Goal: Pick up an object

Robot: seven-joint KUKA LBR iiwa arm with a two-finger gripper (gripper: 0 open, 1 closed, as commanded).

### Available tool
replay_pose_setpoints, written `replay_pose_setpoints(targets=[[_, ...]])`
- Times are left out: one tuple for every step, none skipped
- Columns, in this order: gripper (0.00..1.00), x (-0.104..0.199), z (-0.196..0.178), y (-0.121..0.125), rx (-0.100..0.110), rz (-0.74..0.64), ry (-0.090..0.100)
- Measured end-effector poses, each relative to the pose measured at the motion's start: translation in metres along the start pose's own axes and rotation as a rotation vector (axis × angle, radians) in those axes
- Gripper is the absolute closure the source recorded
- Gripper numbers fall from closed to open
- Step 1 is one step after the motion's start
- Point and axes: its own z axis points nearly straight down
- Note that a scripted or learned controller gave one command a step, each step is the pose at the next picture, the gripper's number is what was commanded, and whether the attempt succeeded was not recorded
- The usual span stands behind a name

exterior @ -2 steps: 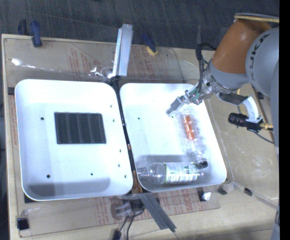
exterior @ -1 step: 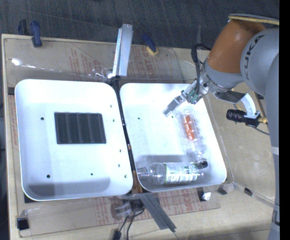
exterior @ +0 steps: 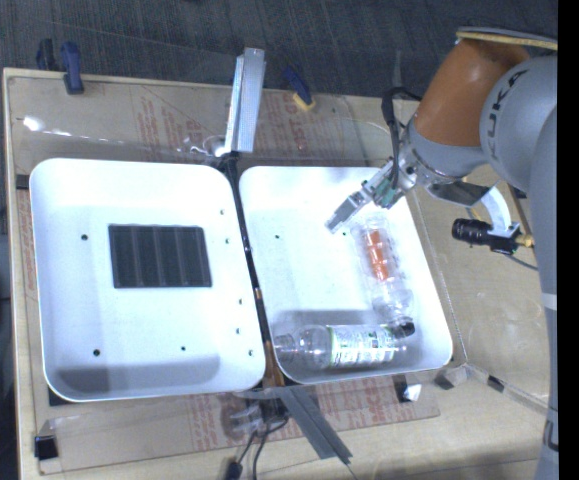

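Camera view has the gripper (exterior: 354, 206) hanging over the right bin (exterior: 299, 268), toward the bin's one o'clock corner, its tip pointing down toward seven o'clock. Nothing sits between its tips; whether it is spread or closed I cannot tell. The grey arm (exterior: 514, 108), with its orange band, comes in from three o'clock.

Just at five o'clock of the gripper, close but not clearly touching it, lies a clear bottle with an orange label (exterior: 381, 268), running lengthwise from twelve toward six o'clock with its dark cap at the six o'clock end. Below it, along the bin's six o'clock wall, a second clear bottle with a green and white label (exterior: 341, 344) lies on its side, running from nine to three o'clock. The two bottles meet near the bin's five o'clock corner.

At nine o'clock stands the left bin (exterior: 59, 268), holding a flat dark ribbed rectangle (exterior: 159, 256) near its middle.
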Motion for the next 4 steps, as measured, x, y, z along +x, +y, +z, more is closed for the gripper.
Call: replay_pose_setpoints(targets=[[0.0,0.014,0.028,-0.022,0.002,-0.008,0.003],[0.0,0.015,0.01,-0.028,0.001,0.017,0.002],[0.0,0.013,0.071,-0.023,0.004,0.041,0.005],[0.0,0.017,0.027,-0.035,0.001,0.095,0.001]])
